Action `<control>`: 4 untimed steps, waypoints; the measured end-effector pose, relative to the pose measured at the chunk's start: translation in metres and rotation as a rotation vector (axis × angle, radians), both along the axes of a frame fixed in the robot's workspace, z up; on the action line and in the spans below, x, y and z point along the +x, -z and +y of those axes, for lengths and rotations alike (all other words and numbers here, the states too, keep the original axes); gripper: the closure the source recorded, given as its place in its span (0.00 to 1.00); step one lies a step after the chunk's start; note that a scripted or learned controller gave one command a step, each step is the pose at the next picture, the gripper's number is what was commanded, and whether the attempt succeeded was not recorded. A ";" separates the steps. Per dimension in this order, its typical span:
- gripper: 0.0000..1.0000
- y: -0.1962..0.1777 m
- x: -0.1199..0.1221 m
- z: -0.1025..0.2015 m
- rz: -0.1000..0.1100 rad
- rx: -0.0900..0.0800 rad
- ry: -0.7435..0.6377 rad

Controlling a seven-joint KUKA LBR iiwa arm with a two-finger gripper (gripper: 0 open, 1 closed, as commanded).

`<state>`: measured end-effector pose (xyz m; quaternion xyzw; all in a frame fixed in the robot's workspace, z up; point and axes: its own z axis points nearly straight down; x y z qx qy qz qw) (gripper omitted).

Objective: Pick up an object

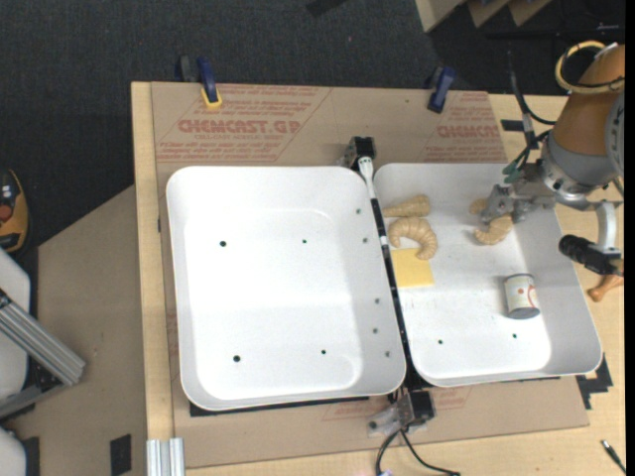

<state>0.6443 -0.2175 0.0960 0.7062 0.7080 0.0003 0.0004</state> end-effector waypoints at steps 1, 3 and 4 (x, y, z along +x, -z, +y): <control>1.00 0.011 0.009 0.131 0.004 0.003 -0.007; 1.00 -0.159 -0.061 0.320 -0.009 0.003 -0.006; 1.00 -0.154 0.002 0.362 -0.006 0.001 -0.001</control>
